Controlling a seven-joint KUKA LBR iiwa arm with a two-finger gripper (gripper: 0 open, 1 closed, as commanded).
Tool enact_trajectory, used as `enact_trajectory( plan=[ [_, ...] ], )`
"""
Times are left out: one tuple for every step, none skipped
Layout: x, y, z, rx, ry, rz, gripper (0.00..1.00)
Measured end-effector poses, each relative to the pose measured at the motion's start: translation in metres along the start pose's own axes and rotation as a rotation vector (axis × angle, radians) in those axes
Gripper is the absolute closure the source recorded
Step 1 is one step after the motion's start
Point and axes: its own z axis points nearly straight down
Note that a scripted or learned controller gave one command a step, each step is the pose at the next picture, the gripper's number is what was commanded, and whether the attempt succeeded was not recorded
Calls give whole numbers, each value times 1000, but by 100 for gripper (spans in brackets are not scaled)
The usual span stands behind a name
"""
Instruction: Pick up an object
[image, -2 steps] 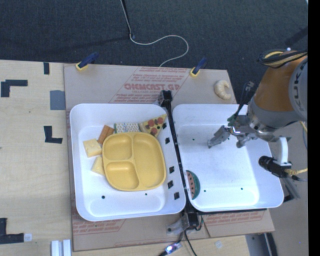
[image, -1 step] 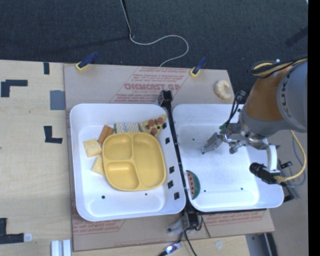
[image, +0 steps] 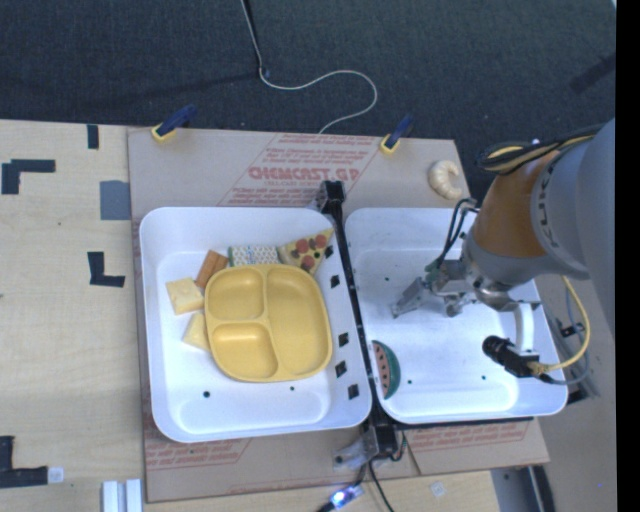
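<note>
Both white bins (image: 160, 330) look like smooth, faintly glossy plastic, the yellow divided plate (image: 268, 322) like matt plastic, the sheet (image: 290, 170) under them like matt brown cardboard, and the tabletop (image: 60, 330) like pale, smooth wood.

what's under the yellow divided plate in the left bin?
Poking out from under the yellow divided plate: pale cracker-like squares on its left, a brown piece, and a pizza-slice toy at its top edge. How far they reach underneath, and anything else, is covered.

My counter (image: 60, 330) carries a cardboard sheet (image: 300, 175); on that sit my two white bins (image: 170, 400) (image: 470, 405), side by side.
</note>
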Motion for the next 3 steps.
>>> enact_trajectory(
  plan=[
    [1,0,12,-3,-1,0,0],
    [0,0,1,-5,-2,0,100],
    [-8,-4,-47,-7,-1,1,100]
  ],
)
